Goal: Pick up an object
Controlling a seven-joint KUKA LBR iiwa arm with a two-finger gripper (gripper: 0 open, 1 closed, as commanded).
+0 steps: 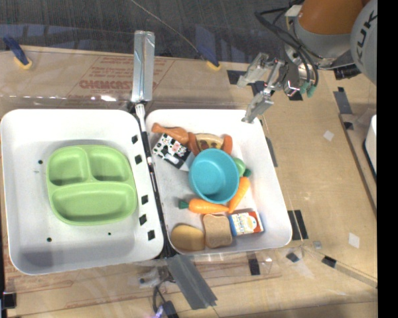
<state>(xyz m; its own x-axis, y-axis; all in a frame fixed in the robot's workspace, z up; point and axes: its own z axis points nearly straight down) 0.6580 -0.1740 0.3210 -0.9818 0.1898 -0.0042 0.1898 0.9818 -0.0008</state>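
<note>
The right bin [270, 177] holds a pile of toy food. A blue bowl [214, 175] sits in its middle, with two orange carrots [209, 206] along its lower right side. A small milk carton [245, 222], a brown toast slice [217, 230] and a bread roll [187, 237] lie along the front wall. A black-and-white patterned item [170, 148], a drumstick [170, 132] and a bun [209, 141] lie at the back. My gripper [251, 93] hangs above the bin's back right corner, open, with nothing between its fingers.
The left bin [20, 144] carries a green divided plate [91, 183]. A metal bar [143, 65] stands upright behind the seam between the bins. Cables hang around the wrist [298, 78]. Bare bench runs to the right of the bins.
</note>
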